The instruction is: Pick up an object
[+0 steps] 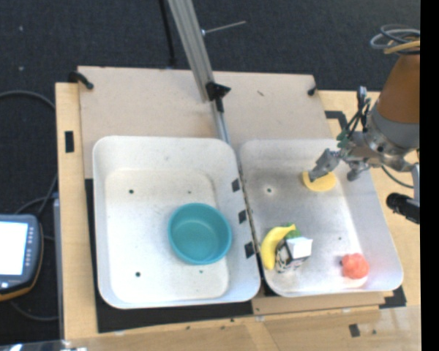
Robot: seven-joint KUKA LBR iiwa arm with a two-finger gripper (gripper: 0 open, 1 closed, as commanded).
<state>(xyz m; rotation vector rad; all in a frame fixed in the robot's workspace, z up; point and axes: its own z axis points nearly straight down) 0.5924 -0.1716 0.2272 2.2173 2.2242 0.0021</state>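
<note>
In the right bin [366, 203], a flat yellow piece [320, 182] lies near the back. A banana [273, 243] lies at the front left, with a small white and grey block [298, 250] against it. A red lump [355, 266] sits in the front right corner. My gripper [339, 167] reaches in from the right over the back of this bin, open. Its left finger [323, 165] hangs just above the yellow piece, and nothing is between the fingers.
A teal bowl [199, 232] stands in the left bin [117, 196]. A slanted metal pole [197, 50] rises from behind the bins' shared edge. A tablet [7, 254] lies off the bench's left side.
</note>
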